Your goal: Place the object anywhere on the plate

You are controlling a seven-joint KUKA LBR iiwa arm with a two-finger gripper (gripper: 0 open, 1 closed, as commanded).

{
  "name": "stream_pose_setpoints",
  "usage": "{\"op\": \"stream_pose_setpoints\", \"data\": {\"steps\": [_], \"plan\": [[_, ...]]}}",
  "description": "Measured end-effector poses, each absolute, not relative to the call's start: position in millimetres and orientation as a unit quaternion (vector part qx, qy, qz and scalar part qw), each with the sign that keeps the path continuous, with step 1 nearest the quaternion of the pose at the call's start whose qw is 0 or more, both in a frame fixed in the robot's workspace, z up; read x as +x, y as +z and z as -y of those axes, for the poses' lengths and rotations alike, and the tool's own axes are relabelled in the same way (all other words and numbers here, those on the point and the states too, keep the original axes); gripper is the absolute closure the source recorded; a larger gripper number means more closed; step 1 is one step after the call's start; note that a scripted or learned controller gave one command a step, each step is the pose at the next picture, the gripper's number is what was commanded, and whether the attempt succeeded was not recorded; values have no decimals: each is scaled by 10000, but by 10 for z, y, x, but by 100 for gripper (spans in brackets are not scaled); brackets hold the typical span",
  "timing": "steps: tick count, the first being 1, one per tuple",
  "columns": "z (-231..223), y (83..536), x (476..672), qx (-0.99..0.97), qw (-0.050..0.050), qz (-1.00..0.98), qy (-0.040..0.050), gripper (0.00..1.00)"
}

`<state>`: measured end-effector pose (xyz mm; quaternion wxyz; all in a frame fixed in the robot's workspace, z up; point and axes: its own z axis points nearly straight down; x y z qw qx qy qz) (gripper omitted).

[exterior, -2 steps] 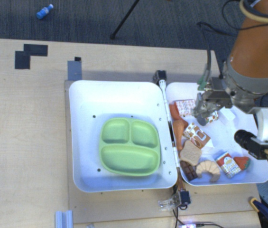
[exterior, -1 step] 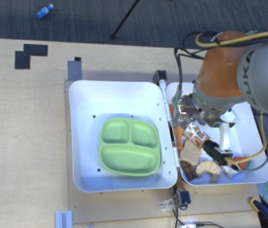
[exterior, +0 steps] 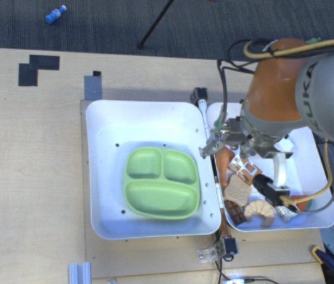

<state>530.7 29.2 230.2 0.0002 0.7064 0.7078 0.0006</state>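
A green plate [exterior: 162, 181] with three compartments lies in the left white bin [exterior: 104, 158]; nothing rests on it. My gripper [exterior: 233, 149] hangs over the left part of the right bin [exterior: 317, 158], close to the wall between the two bins. Right under it lie an orange carrot-like piece [exterior: 222, 158] and a small brown-and-white packet [exterior: 243, 170]. The wrist hides where the gripper meets these things.
Several toy foods crowd the near left corner of the right bin: a tan bread slice [exterior: 237, 190], a dark chocolate piece [exterior: 233, 210], a croissant [exterior: 261, 212] and a red piece [exterior: 306, 203]. White bin floor surrounds the plate.
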Motion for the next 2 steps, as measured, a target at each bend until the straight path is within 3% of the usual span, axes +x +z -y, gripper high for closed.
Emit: {"op": "stream_pose_setpoints", "data": {"steps": [1,2], "plan": [[-299,2408,5317,7057,7,-7085,16,100],[-299,2407,5317,7058,6,-7085,15,0]]}}
